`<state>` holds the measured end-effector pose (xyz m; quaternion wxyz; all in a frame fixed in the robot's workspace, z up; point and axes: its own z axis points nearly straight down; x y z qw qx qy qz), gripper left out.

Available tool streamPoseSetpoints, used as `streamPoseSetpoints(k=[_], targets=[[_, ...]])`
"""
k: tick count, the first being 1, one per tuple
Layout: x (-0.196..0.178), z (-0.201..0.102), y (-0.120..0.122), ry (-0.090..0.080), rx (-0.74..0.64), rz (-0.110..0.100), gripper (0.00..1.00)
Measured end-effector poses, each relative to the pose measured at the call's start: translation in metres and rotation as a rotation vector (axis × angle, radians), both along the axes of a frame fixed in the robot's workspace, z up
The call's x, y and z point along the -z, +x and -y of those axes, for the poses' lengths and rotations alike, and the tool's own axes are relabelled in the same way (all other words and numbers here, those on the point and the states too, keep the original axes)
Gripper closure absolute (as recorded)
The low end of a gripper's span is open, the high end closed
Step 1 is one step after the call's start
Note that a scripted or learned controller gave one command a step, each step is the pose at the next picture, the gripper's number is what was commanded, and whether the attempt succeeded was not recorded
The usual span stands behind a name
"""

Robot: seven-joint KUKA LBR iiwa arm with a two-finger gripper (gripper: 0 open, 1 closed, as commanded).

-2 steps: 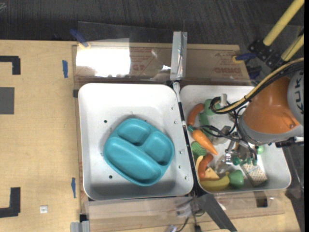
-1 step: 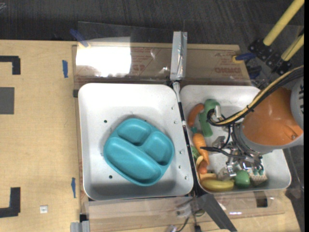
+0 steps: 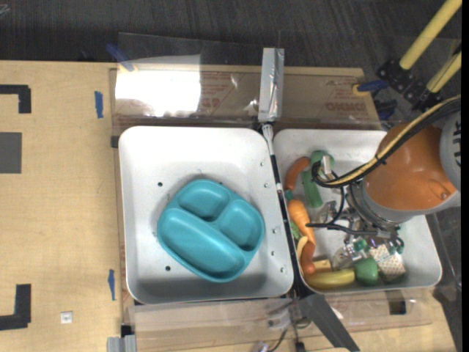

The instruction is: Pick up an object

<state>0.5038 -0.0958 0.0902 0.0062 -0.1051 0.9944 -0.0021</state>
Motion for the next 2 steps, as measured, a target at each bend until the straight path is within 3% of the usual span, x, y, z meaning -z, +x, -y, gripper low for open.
streamPoseSetpoints(k=[1, 2], targets=[[-0.013, -0.002, 0.005, 0.0, -0.003, 0.016, 1.0], [-0.171, -0.019, 0.024, 0.002, -0.062, -0.002, 1.0]])
